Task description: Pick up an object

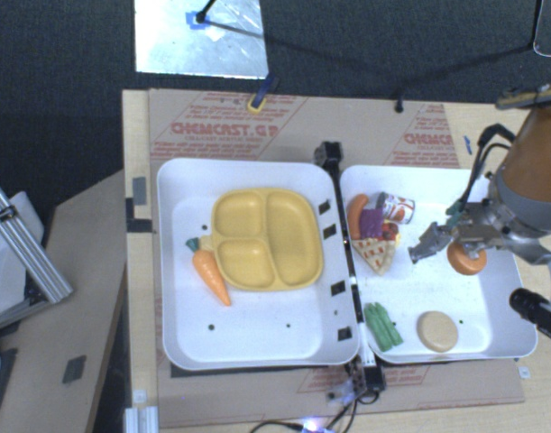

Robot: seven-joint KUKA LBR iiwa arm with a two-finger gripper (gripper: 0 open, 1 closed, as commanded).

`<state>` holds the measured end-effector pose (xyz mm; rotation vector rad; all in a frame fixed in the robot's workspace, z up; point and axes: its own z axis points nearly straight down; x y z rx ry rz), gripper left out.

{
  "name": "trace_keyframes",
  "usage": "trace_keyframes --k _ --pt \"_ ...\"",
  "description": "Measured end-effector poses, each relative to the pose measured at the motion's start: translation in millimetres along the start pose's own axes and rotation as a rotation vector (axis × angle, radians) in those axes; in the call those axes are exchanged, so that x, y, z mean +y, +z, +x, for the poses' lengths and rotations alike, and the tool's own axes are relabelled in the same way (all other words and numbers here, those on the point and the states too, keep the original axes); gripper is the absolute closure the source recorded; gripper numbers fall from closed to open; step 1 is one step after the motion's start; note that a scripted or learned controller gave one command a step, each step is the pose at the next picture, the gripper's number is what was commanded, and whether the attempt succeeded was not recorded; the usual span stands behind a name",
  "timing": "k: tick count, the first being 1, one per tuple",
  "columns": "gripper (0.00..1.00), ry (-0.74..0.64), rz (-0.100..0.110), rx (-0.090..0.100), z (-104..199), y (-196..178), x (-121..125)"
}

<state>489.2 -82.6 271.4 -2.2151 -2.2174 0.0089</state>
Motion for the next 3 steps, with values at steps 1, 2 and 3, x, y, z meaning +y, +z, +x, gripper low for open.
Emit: trace_keyframes --k 1,2,3 --pt "0.00 -0.002 -0.011 -0.001 0 -5 2" --pt "0.00 -0.001 -0.005 0.000 3 55 9" --pt "0.00 0.001 -0.005 0.000 -6 108 13"
